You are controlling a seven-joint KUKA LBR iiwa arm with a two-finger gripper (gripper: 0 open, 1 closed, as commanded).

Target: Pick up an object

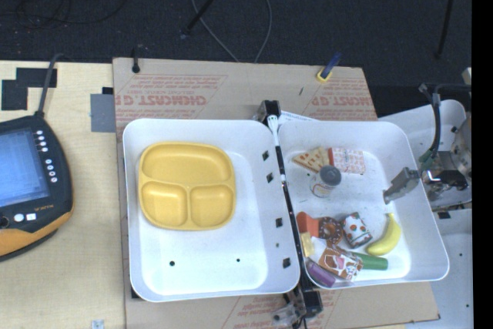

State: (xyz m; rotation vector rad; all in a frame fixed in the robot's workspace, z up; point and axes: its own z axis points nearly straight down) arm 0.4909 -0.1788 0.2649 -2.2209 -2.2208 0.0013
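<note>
the biggest risk here is a messy grab, since the stuff in the right bin [420, 166] is packed tight along the near edge and anything picked from that heap could get dragged out with a neighbour or just nudged aside. the banana [387, 236] looks like the easiest target but it's curved and smooth, so it could be squeezed out sideways if it's pinched off-centre, and it's touching a green item [373, 262] and sitting just beside a small patterned toy [355, 228]. the gripper [402, 184] is seen at the right side of that bin, above the banana in the view and apart from it; whether the jaws are open or closed can't be told from this angle, and nothing is seen held. the little round grey-lidded jar [329, 179] stands more on its own mid-bin, near a waffle-like piece [312, 159] and a pink-and-white packet [348, 160], so a cleaner pick could be had there, though it might get tipped. the left bin [154, 258] just has a yellow divided plate [186, 185] in it.
</note>
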